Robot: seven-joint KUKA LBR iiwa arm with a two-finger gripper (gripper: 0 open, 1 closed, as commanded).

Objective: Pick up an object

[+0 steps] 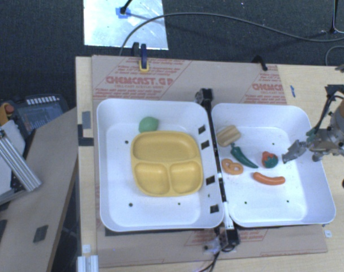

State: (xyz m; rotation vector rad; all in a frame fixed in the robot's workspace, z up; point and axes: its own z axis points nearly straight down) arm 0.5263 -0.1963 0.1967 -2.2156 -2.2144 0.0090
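The right bin [308, 208] holds several toy foods. There is a tan bread piece [228, 135], a dark green pepper [243, 157], an orange pretzel [232, 166], a red and green item [269, 159] and an orange sausage [268, 179]. My gripper [303, 153] hangs over the bin's right side, just right of the red and green item. Its fingers are spread open and nothing is between them.
The left bin [112, 203] holds a yellow divided plate [166, 162], with a green lump [149, 124] behind it. A black divider with clips [212, 163] runs between the bins. Grey equipment [18, 152] stands off the bench at the left.
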